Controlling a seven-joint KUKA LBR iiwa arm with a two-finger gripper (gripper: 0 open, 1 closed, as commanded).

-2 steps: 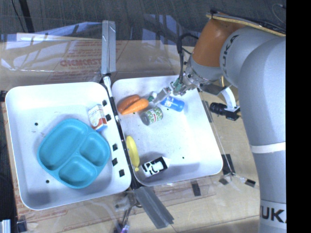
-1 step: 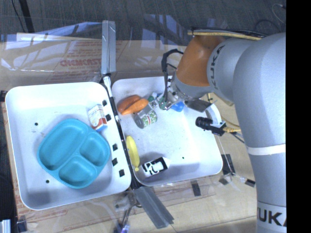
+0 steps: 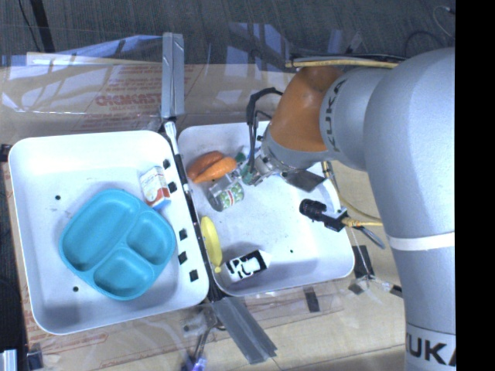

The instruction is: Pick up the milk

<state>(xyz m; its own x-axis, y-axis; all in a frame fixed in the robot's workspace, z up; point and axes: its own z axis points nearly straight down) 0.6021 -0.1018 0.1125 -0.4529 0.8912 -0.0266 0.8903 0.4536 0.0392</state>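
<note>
Two shallow white bins [image 3: 46,207] sit side by side on the bench, and since the small white milk carton [image 3: 155,185] lies in the left one beside a blue sectioned plate [image 3: 116,242], the gripper [image 3: 251,172], over the right bin, should cross left and descend squarely over it.

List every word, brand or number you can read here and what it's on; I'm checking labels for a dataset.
"KUKA" on the grey arm, reading vertically near the wrist, and again, partly cut off, at the lower right.
Red print on the clear sheet behind the bins: too blurred to read.
Label on the milk carton: too small to read.
Label on the can: unreadable.
White marks on the black box: not legible.
</note>
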